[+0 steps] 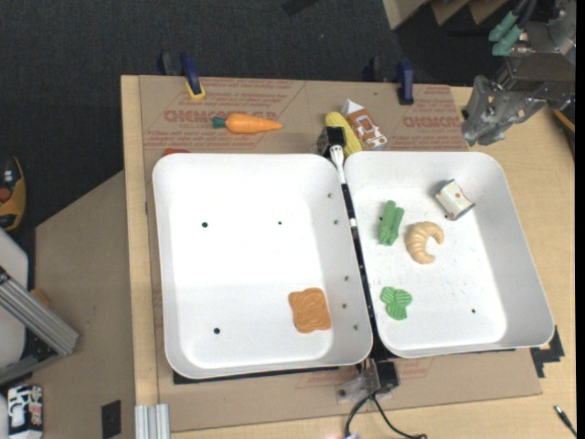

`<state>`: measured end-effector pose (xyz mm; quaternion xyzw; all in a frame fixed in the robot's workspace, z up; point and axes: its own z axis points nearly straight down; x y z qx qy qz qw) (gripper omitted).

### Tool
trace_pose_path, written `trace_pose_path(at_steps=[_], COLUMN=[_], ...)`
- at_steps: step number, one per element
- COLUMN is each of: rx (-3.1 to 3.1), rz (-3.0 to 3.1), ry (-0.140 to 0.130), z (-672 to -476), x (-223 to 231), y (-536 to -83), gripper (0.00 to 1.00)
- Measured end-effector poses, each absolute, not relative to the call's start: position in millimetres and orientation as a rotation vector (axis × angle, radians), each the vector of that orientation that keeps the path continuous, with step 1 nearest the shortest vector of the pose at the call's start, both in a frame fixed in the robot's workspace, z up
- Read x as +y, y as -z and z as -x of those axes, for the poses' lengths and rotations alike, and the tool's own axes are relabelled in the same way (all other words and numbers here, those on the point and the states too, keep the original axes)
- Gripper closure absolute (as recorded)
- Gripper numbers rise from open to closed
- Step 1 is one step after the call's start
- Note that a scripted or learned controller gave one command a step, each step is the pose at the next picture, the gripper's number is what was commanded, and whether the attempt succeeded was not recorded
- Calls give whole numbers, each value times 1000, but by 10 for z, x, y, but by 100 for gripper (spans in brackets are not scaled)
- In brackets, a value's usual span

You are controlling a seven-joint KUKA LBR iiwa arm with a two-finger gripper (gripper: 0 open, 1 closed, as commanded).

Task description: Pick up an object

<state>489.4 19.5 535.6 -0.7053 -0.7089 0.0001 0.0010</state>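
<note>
Pincer [486, 124] hangs beyond the far right corner of the right bin [521, 245], over the worktop [137, 199] and apart from every item; whether it is parted or closed cannot be told, and nothing is seen in its grip. Right bin contents: a small white block [454, 199] nearest the pincer, a croissant [424, 240], a long green piece [391, 222] and a leafy green piece [397, 302]. Left bin [183, 273] holds an orange waffle piece [310, 310]; a carrot [247, 123] lies on the worktop behind it.
</note>
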Motion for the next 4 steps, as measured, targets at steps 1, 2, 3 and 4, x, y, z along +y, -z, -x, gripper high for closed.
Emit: trace_pose_path(at_steps=[1,2,3,4], rx=[-2229,-2229,-2229,-2218], rz=[2212,2213,2214,2216], ry=[1,2,5,-25], z=[-4868,-4786,-4790,-4774], x=[817,1382,1994,2249], y=[-5352,-5349,-5349,-3375], gripper=[100,100,100,100])
